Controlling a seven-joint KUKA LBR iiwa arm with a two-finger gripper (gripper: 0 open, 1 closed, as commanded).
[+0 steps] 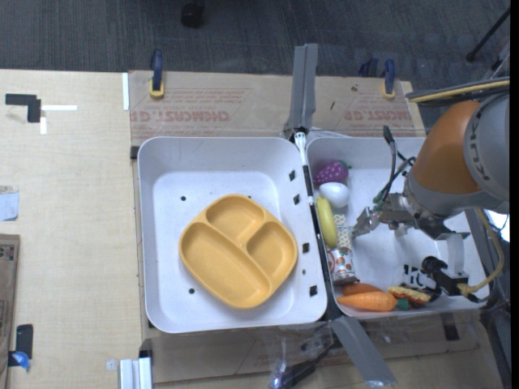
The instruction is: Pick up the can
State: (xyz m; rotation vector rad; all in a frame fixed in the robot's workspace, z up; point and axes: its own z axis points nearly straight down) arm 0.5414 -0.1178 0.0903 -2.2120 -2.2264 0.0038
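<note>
Rightward, bin [369, 154] holds can [342, 264], carrot [366, 300].

The can [342, 264] lies hemmed against the bin wall [318, 241] between banana [326, 220] and carrot [366, 300]; its right side is open.

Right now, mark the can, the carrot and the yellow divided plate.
can [342, 265], camera view, on its printed side, lying along the right bin's left wall.
carrot [366, 301], camera view, on its orange body.
yellow divided plate [237, 251], camera view, on the central ridge, left bin.
</note>
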